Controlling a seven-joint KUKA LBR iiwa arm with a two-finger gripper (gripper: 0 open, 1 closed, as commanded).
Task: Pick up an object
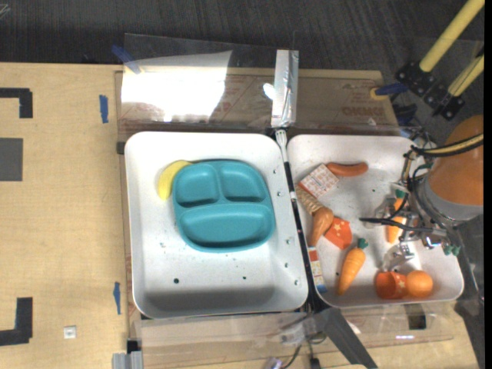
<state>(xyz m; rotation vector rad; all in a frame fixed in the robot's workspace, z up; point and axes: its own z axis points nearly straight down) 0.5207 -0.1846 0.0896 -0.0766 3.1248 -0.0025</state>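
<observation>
The right bin point(361, 198) holds several toy foods: a sausage point(347, 169), a small printed packet point(317, 181), a brown pastry point(320, 223), a red piece point(338, 234), a carrot point(352, 264), a tomato point(388, 284) and an orange point(420, 284). My gripper point(400, 241) hangs low over the right side of this bin, just above the tomato and orange. A small orange item point(393, 229) shows beside the gripper's metal parts, and I cannot make out whether it is gripped. The wrist and its cables hide the bin's right wall.
In the left bin point(146, 267) lies a teal divided plate point(223, 204) with a yellow banana point(166, 177) tucked behind its left edge. A clear plastic sheet point(192, 83) and a metal divider point(284, 87) stand behind the bins. Yellow bars point(453, 25) cross the top right.
</observation>
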